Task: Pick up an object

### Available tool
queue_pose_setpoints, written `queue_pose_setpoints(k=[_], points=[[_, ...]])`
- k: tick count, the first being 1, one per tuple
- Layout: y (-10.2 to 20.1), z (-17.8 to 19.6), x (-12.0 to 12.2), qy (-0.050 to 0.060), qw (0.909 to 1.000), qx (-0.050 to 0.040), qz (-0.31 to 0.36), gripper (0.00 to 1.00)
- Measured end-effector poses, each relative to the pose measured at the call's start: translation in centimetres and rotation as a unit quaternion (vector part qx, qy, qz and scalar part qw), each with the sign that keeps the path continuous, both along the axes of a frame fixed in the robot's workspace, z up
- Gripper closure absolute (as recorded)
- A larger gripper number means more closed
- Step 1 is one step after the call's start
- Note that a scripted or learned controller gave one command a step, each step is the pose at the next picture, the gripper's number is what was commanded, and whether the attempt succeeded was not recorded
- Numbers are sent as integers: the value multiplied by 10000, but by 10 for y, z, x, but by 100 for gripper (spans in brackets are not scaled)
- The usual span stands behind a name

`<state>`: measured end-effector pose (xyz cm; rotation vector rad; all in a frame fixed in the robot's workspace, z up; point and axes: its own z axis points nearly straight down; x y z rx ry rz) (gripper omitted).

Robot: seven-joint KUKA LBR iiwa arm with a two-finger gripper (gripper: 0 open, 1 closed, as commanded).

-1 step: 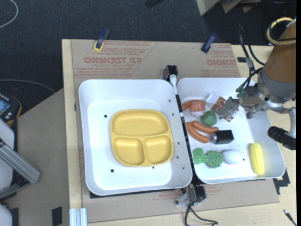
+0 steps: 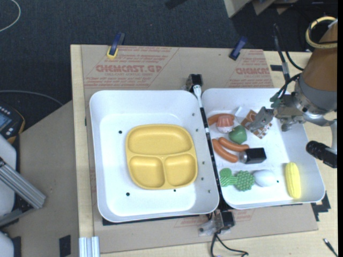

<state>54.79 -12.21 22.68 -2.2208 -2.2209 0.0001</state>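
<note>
Nearest in the right bin (image 2: 308,194), a corn cob (image 2: 292,179) stands lengthwise beside one white egg (image 2: 265,178) and one green broccoli (image 2: 238,180). Past them lie one orange sausage (image 2: 226,149), one black block (image 2: 254,155) and one green ball (image 2: 238,135). Farther back the gripper (image 2: 262,123) hovers just right of these; whether its fingers are open I cannot tell. One yellow tray (image 2: 160,156) sits in the left bin (image 2: 104,143).

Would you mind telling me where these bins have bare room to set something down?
Left bin: bare floor rings the yellow tray, widest at its near-left. Right bin: bare between corn and black block. Crowded along its left side, around the sausage and broccoli.
</note>
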Motion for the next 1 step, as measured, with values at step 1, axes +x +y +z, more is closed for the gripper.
queue_pose_setpoints(k=[1], points=[[0, -43, 1, 29, 10000, 7, -2, 0]])
